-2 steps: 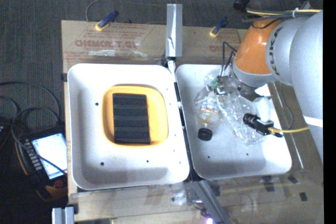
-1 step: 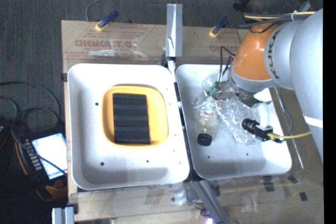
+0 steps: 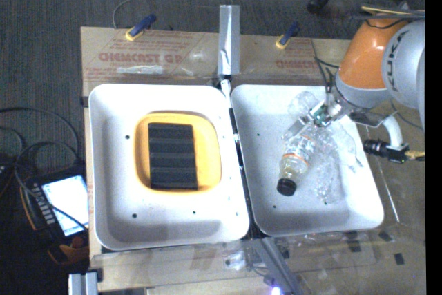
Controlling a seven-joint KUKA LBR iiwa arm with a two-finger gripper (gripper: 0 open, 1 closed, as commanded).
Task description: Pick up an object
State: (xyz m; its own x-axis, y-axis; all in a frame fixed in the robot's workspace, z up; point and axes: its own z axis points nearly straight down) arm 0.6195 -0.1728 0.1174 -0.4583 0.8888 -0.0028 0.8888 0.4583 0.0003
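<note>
A clear plastic bottle (image 3: 298, 155) with a black cap lies on its side in the right bin (image 3: 266, 214), cap pointing to the front left. My gripper (image 3: 319, 117) hangs over the back part of that bin, just above the bottle's base end and some crumpled clear plastic (image 3: 330, 173). In the left bin (image 3: 110, 214) lies a yellow sponge with a black ribbed top (image 3: 174, 154). I see nothing held by the gripper.
A metal post (image 3: 228, 38) stands behind the seam between the two bins. Two blue-and-yellow clamps (image 3: 140, 26) hold the cardboard backing at the bench's rear. A tablet and cables (image 3: 59, 200) lie on the floor to the left.
</note>
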